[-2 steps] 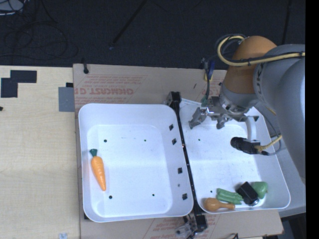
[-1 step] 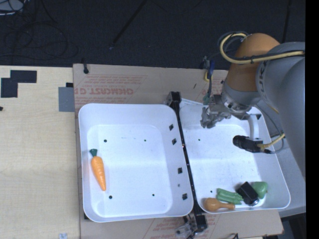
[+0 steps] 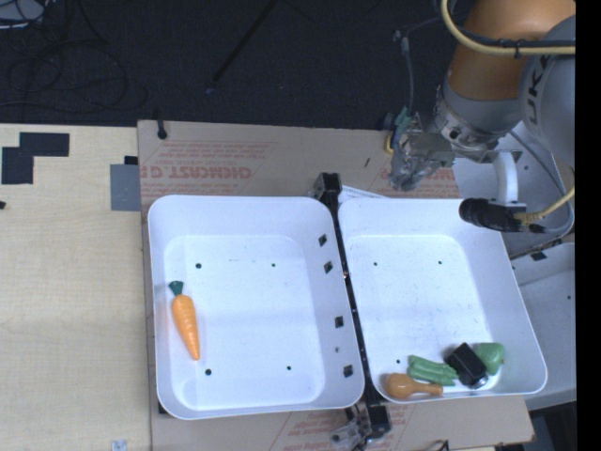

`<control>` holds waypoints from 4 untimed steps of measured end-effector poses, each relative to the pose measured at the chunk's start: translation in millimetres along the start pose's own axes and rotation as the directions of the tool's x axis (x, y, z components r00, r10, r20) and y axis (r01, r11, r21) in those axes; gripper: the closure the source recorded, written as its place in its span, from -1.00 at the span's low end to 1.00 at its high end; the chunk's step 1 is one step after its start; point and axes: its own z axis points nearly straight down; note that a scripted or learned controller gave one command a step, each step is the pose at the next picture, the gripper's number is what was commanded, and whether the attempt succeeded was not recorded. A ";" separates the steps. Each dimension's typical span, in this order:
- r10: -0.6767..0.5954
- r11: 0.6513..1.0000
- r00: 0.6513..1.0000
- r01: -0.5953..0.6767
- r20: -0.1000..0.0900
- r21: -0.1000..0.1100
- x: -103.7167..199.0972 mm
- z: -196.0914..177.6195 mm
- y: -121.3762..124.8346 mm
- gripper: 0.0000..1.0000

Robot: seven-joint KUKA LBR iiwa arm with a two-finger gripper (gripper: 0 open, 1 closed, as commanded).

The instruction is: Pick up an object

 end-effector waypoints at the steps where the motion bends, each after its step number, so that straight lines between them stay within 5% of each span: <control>1: 0.002 1.000 1.000 -0.002 0.000 0.014 10.3 -48.3 -29.7 1.00; 2: 0.007 1.000 1.000 -0.007 0.001 0.024 0.1 20.5 -26.5 1.00; 3: -0.001 1.000 1.000 0.001 -0.001 0.007 60.3 -75.2 0.7 1.00; 4: 0.003 1.000 1.000 -0.003 0.001 0.025 79.7 -0.2 -3.1 1.00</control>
